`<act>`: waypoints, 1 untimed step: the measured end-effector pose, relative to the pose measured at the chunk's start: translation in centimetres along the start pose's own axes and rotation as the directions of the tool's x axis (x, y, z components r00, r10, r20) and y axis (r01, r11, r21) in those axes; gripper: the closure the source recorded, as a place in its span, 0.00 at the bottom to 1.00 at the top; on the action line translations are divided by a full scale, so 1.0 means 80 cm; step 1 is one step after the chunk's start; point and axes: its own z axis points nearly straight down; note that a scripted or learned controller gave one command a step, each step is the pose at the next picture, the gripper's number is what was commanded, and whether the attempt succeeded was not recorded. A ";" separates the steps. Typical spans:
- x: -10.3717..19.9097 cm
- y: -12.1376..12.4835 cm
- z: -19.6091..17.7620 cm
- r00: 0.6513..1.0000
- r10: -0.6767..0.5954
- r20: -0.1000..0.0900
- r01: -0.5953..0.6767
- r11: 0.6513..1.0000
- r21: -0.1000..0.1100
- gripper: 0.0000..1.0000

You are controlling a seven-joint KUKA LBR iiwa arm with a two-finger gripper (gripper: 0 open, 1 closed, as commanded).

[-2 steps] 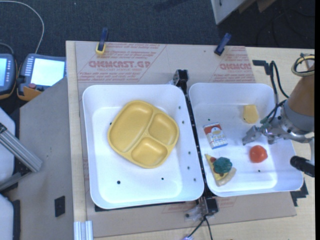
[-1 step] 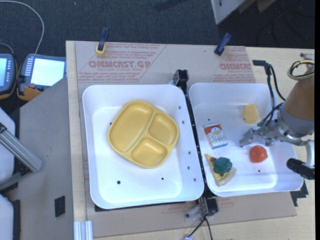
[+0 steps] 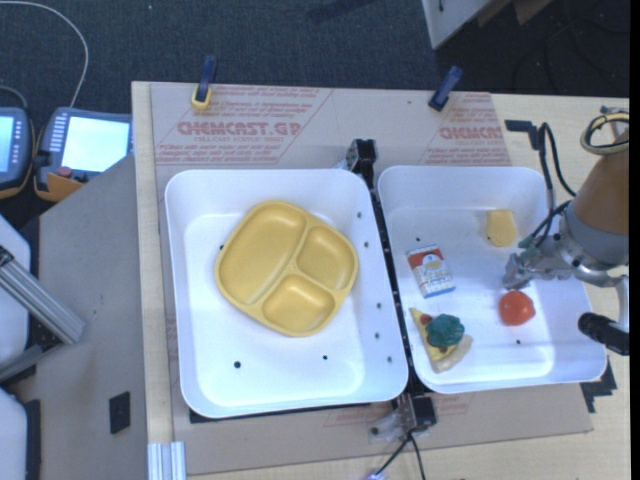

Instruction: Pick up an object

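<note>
The right bin [image 3: 462, 175] holds several small things: a red tomato-like ball [image 3: 516, 309], a yellow block [image 3: 501, 227], a small red, white and blue box [image 3: 430, 271], and a green broccoli piece on a yellow wedge [image 3: 444, 336]. My gripper [image 3: 522, 271] reaches in from the right edge, low over the right side of this bin. It sits just above the red ball and below the yellow block. Nothing is visibly held in it.
The left bin [image 3: 181, 268] carries a yellow divided plate [image 3: 288, 266] near its middle. A black clamp [image 3: 361, 153] sits at the top of the seam between the bins. Cables [image 3: 545, 153] run along the right bin's far right corner.
</note>
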 end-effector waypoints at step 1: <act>-0.007 0.002 -0.055 1.000 0.000 0.004 0.000 1.000 -0.006 1.00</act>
